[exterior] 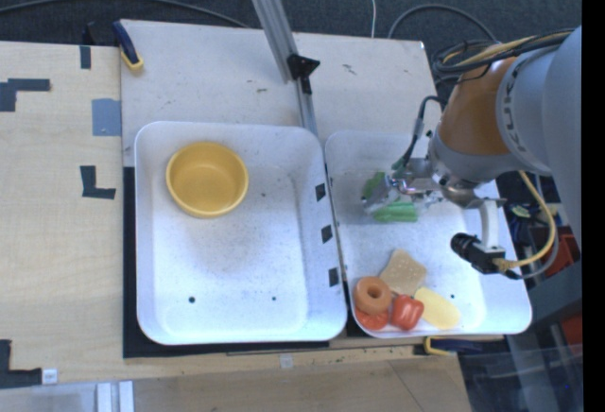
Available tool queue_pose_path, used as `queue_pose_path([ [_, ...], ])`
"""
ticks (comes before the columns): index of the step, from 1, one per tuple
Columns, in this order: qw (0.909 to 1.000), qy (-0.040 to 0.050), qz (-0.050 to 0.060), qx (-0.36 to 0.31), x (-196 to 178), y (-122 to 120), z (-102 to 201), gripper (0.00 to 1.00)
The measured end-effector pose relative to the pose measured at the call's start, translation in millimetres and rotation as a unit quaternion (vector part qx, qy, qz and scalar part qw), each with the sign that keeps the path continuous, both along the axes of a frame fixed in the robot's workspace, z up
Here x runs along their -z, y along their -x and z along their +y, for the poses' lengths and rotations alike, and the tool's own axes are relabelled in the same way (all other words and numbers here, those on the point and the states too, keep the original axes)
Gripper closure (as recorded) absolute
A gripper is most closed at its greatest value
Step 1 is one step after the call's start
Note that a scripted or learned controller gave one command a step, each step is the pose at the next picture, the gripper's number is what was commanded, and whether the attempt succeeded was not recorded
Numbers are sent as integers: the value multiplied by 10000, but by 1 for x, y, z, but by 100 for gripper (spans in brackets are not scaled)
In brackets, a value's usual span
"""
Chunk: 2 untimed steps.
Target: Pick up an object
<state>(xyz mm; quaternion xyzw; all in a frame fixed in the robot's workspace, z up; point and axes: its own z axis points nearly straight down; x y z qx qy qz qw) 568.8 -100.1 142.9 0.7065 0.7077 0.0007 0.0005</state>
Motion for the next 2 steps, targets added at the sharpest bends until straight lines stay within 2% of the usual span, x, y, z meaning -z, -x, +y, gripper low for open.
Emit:
queue_pose_path([
  [1,10000,7,-16,3,-62,-1,-4,100],
  [2,10000,-1,16,2,-63,-1,-4,100],
])
